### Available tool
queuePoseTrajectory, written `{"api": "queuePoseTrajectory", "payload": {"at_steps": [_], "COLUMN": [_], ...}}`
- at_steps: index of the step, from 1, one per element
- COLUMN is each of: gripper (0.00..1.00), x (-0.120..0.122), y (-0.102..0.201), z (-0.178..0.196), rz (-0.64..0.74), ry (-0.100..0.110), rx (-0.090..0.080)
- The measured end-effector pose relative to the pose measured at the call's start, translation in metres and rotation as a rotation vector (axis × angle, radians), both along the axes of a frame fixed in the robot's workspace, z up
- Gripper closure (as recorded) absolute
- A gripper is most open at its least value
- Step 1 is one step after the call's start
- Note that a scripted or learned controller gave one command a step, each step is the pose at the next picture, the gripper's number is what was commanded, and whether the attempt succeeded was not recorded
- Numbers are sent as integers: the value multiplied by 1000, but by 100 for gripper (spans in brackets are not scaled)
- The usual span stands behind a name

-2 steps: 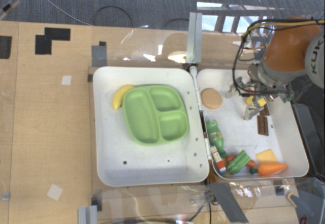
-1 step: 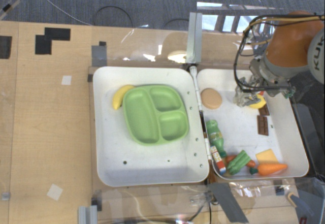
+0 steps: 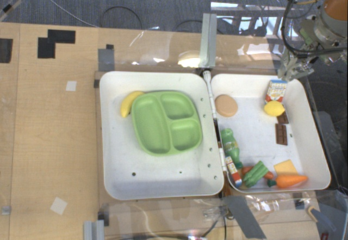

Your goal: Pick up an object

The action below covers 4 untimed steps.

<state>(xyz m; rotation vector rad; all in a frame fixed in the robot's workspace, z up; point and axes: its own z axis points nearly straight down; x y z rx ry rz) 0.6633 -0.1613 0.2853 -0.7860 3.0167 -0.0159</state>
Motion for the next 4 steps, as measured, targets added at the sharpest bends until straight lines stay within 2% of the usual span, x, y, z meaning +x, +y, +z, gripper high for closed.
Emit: {"api": "queuePoseTrajectory", "payload": {"at_steps": [1, 2, 3, 4], "gripper": [100, 100, 0, 0], "x": [-78, -104, -104, -85], "y": [68, -26, -25, -44], "z": [-125, -96, -97, -195], "rz": [144, 467, 469, 538], "ry": [28, 17, 17, 11], "rx": [7, -6, -5, -10]}}
